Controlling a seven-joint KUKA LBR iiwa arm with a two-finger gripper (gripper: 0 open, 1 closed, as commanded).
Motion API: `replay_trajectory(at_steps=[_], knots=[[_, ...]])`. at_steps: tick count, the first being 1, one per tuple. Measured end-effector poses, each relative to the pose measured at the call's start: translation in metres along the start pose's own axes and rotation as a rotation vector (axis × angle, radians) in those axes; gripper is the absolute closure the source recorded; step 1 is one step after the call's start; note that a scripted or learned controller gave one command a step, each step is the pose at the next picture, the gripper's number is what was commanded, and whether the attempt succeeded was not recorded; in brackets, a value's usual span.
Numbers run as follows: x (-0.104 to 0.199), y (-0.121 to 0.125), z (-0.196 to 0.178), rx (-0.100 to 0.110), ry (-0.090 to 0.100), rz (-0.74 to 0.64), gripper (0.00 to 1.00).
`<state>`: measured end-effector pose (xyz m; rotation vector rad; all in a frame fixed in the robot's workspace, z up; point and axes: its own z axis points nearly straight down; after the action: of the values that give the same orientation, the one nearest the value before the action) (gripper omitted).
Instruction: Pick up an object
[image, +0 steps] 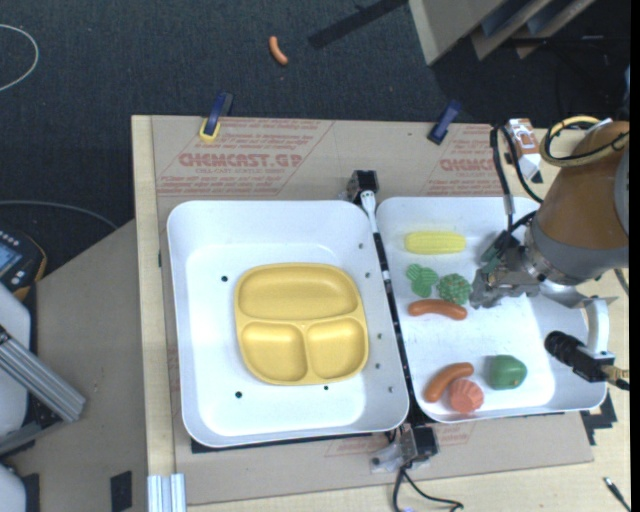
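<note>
Robot gripper (487, 290) hovers right of centre beside broccoli (455, 288); its opening is unclear. Likely reaching; next, lower and close.

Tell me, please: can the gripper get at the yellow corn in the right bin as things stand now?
Probably yes. The corn lies alone near the far wall of the right bin, nothing over it, and the gripper hangs just beside it, above the broccoli.

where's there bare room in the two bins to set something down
Left bin: bare floor all round the yellow tray, widest along its left side. Right bin: crowded on the left by corn, broccoli and sausages; the gripper sits mid-bin.
</note>
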<state>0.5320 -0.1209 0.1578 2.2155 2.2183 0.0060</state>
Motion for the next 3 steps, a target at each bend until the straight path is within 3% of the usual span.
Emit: replay_trajectory(at_steps=[1,2,3], knots=[[0.005,0.005,-0.063,-0.002,0.000,-0.001,1.00],[0.005,0.006,-0.067,0.004,0.000,0.000,1.00],[0.013,0.063,-0.060,0.001,0.000,-0.002,1.00]])
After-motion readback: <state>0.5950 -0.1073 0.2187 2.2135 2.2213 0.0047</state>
